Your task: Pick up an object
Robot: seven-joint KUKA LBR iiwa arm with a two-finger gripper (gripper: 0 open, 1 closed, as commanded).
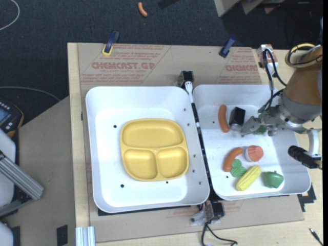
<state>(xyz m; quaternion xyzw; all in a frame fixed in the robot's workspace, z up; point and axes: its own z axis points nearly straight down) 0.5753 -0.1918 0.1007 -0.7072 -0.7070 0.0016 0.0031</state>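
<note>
My gripper (251, 126) is low in the right bin (287, 188), in its upper middle, reaching in from the right. Just left of its tip a small black block (236, 116) stands next to an orange-red sausage (222, 118). A bit of something green (262, 129) shows under the gripper. Nearer the front of the bin lie an orange carrot-like piece (231, 158), a red and white round piece (254, 152), a green leafy piece (238, 169), a yellow corn cob (248, 178) and a green pepper (272, 179).
The left bin (102, 137) holds a yellow divided plate (154, 148). A raised ridge (197, 132) separates the two bins. Blue clamps (109, 43) (227, 47) sit on the cardboard at the back. A small orange item (142, 9) lies on the floor beyond.
</note>
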